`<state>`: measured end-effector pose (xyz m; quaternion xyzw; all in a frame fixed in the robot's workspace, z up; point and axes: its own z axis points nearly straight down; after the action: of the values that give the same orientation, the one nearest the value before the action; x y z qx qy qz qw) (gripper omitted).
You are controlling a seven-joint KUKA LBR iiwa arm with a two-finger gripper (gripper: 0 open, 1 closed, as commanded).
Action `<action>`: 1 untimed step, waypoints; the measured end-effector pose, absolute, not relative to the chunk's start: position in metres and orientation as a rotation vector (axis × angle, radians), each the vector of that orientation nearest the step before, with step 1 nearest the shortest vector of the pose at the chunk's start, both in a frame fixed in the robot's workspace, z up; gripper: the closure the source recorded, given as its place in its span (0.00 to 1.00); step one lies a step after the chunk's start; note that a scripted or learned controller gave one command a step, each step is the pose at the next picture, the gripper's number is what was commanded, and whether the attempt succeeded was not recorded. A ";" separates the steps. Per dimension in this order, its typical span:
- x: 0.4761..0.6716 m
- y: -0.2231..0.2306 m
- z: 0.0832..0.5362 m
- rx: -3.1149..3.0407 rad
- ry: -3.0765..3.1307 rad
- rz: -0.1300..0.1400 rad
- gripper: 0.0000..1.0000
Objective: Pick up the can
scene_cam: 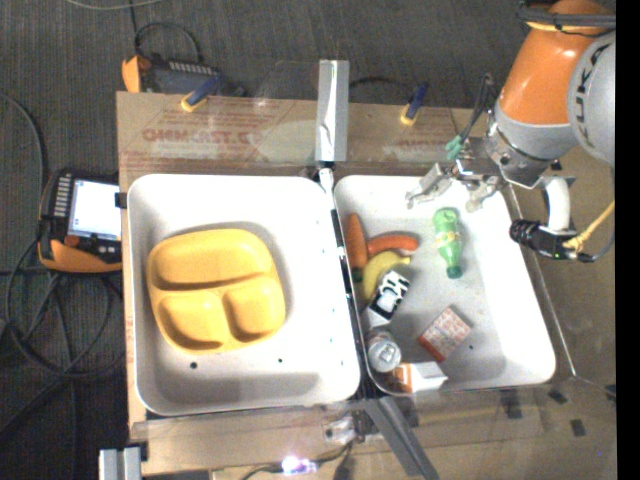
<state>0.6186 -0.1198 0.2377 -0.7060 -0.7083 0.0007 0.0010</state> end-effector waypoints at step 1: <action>0.591 0.014 0.182 -2.157 -2.280 0.004 0.00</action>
<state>0.5915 0.0137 0.1824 -0.6871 -0.7266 0.0014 0.0015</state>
